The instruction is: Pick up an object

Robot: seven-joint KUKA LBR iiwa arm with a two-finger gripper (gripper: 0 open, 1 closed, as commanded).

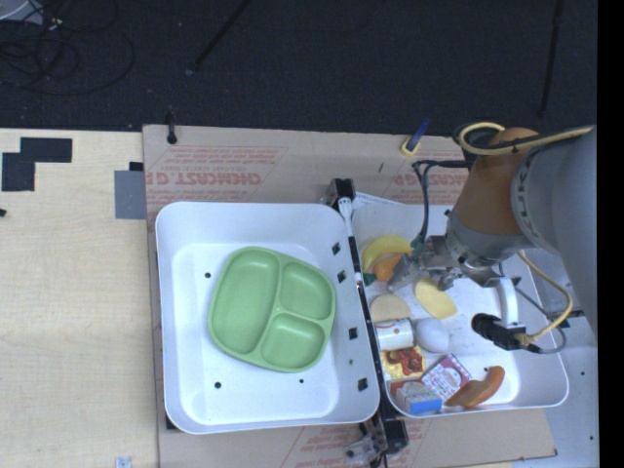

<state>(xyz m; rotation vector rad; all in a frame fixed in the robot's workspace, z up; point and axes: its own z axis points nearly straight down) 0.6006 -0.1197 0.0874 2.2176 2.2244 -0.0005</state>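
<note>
We are seeing the hotdog (478, 390), can (395, 335) and egg (432, 336) lying unlifted in the right bin (554, 390), while the gripper (427, 261) is working low beside the banana (385, 252), its state indeterminable, so nothing is being held yet.

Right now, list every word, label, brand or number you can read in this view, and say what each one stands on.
"CHEMCRST. CANADA", roughly, red print seen upside down on the cardboard sheet under the bins; the letters are blurred, so this reading is uncertain.
More red print on the cardboard's front edge: too blurred to read.
Packets in the right bin, the pink packet and the red and yellow packet: print too small to read.
</note>
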